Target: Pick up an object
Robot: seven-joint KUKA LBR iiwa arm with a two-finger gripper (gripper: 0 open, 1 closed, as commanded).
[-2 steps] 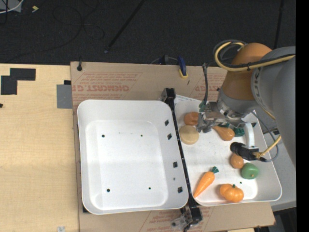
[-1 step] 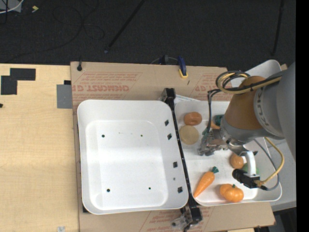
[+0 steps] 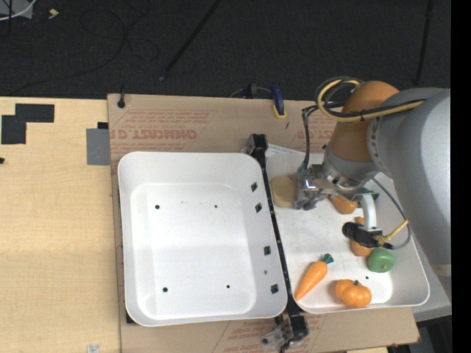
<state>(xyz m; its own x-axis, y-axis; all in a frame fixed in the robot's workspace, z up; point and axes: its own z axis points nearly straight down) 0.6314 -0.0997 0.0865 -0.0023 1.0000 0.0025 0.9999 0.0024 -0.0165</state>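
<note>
My gripper (image 3: 306, 197) is low in the right bin (image 3: 412, 294), near its far left corner. It sits right beside a tan round object (image 3: 280, 190), at that object's right edge; whether they touch is unclear. An orange carrot (image 3: 314, 277) with a green top lies near the bin's front left. To the carrot's right is a small orange pumpkin-like fruit (image 3: 352, 293). A green apple (image 3: 380, 259) rests at the right. An orange piece (image 3: 343, 204) lies just right of the gripper, partly under the wrist.
The left bin (image 3: 140, 197) sits beside the right one, with a black divider rail (image 3: 266, 219) between them. Another orange item (image 3: 360, 247) with a black part on it lies near the apple. The arm's grey body (image 3: 419, 160) covers the right bin's far right side.
</note>
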